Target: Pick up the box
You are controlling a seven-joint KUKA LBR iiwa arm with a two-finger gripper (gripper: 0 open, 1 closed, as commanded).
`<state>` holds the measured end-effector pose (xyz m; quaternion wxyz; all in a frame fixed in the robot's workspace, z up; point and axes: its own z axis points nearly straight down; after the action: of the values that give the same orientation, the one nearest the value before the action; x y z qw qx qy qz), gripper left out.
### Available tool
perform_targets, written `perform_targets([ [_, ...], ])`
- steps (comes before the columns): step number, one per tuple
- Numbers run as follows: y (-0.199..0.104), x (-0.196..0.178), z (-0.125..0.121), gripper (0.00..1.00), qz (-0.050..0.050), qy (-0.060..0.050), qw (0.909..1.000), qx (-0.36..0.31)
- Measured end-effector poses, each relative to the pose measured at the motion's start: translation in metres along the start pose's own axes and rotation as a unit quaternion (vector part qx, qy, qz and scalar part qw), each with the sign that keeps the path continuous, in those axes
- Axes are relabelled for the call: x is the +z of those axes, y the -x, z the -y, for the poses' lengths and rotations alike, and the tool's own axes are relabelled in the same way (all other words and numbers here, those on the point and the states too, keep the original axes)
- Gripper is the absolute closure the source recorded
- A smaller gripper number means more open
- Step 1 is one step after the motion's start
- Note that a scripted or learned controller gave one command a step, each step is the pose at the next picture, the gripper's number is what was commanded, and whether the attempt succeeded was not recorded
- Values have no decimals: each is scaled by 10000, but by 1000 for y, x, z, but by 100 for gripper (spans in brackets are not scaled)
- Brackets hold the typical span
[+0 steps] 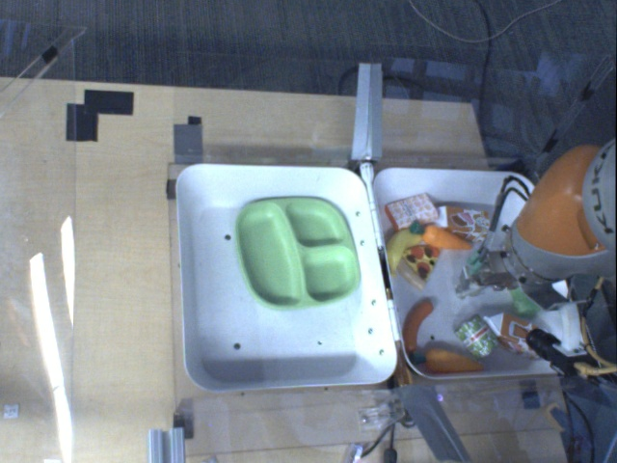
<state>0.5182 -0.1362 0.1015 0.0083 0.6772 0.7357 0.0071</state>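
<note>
A small flat box [412,207] with red and white print lies at the back left of the right bin [439,179]. A second printed box [469,223] lies just right of it, behind an orange carrot [444,238]. My gripper [481,274] hangs low over the middle of the right bin, in front of and to the right of both boxes. It sits under the grey wrist and orange band [562,210]. No box shows between its fingers. Part of the bin's right side is hidden by the arm.
The left bin [193,287] holds a green divided plate [297,249]. In the right bin lie a banana [396,250], a colourful toy [418,258], a brown sausage [415,322], an orange piece [451,361], a green-white ball [473,335], a green piece [525,305] and a small carton [516,333].
</note>
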Motion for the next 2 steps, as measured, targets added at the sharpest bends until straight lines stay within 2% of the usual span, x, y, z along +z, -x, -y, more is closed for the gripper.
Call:
perform_targets([
  [1,45,11,31,100,10,-36,9996,295],
  [2,34,11,27,0,-69,-44,9997,225],
])
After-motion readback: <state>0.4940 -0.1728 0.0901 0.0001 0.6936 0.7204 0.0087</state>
